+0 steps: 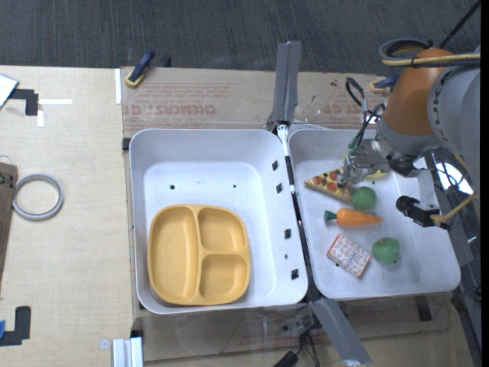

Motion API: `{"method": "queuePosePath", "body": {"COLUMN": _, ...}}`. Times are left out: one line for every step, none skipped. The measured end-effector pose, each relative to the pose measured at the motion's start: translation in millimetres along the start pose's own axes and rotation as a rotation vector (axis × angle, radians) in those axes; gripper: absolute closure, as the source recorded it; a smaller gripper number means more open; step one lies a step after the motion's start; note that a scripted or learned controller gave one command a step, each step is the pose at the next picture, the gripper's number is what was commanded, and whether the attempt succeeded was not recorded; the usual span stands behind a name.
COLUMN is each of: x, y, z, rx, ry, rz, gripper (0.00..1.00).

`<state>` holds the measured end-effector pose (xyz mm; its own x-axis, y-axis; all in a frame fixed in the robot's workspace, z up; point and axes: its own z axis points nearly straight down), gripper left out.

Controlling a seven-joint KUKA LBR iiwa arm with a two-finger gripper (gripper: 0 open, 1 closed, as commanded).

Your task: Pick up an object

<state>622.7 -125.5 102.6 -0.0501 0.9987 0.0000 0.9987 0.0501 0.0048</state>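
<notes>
My gripper [350,176] hangs low in the right bin [428,277], tips at the pizza slice [330,183] near its far left corner. I cannot tell how they stand. The carrot [357,218] lies just nearer, mid-bin.

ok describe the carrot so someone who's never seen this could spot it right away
Look in the right-hand white bin, the one without the yellow plate. Near its middle lies the carrot, on its side below the pizza slice. It is the bin's only orange item, long and tapered with a small green stub at its left end.

Bins [206,147] smooth white plastic; yellow tray [200,252] matt plastic; bench [69,151] pale wood.
</notes>
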Motion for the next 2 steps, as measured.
{"method": "queuePosePath", "body": {"x": -21.8, "y": 26.9, "z": 9.3, "rx": 0.009, "ry": 0.003, "rz": -0.046, "gripper": 1.0}}
{"method": "queuePosePath", "body": {"x": 29.0, "y": -11.1, "z": -153.6, "rx": 0.009, "ry": -0.001, "rz": -0.008, "gripper": 1.0}}
